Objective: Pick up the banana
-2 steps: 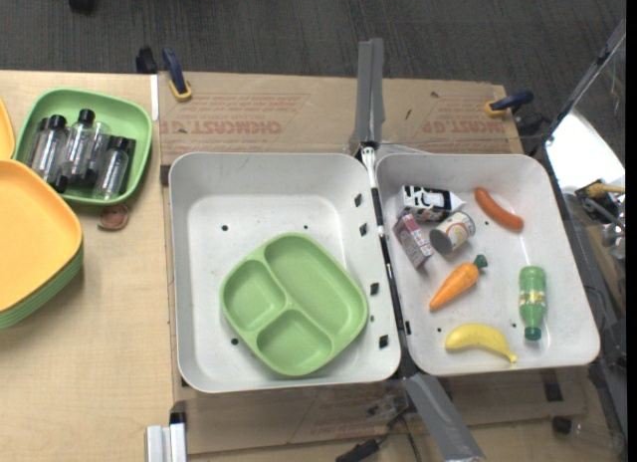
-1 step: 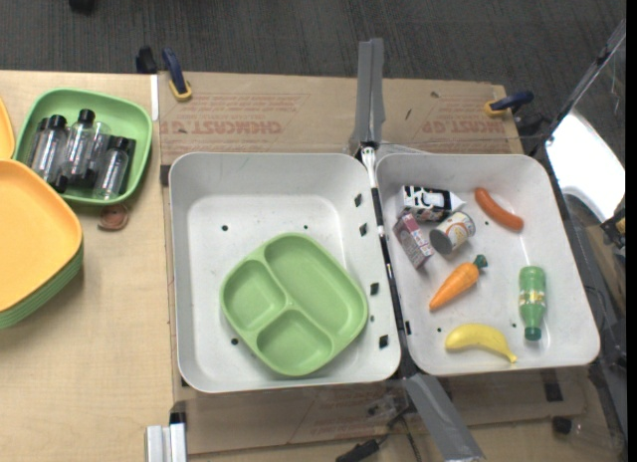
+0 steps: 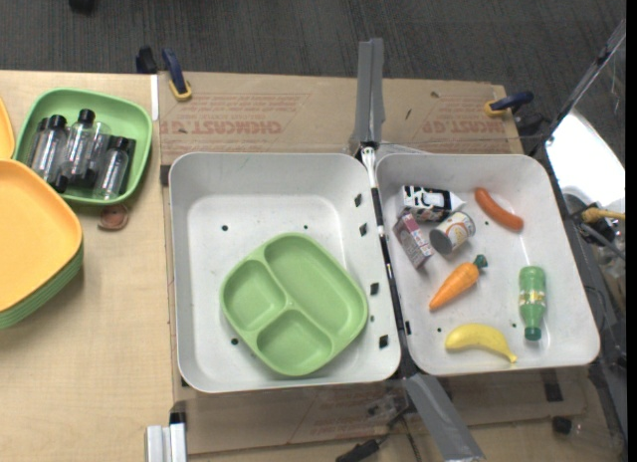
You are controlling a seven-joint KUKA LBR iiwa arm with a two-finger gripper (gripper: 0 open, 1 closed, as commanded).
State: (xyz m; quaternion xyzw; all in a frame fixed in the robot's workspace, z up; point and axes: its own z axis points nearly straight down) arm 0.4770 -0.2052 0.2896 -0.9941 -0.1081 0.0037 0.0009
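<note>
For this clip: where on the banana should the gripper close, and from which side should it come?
Probably across the thick middle of the banana, coming straight down. It lies flat on the floor of the right bin, long axis running left to right, so the fingers should straddle its narrow width. The bin's near wall is close in front; the green bottle and carrot lie apart from it.

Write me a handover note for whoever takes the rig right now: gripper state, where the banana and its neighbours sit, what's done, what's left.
Gripper: state cannot be told from this camera view.
Banana: lying flat near the front edge of the right bin, untouched.
Neighbours: carrot just behind it, green bottle to its right; sausage, can and small packets further back.
Left bin: holds a green divided tray.
Done: nothing yet.
Left: reach in, grasp the banana, lift it. It seems apart from its neighbours, so access from above looks fair.
</note>
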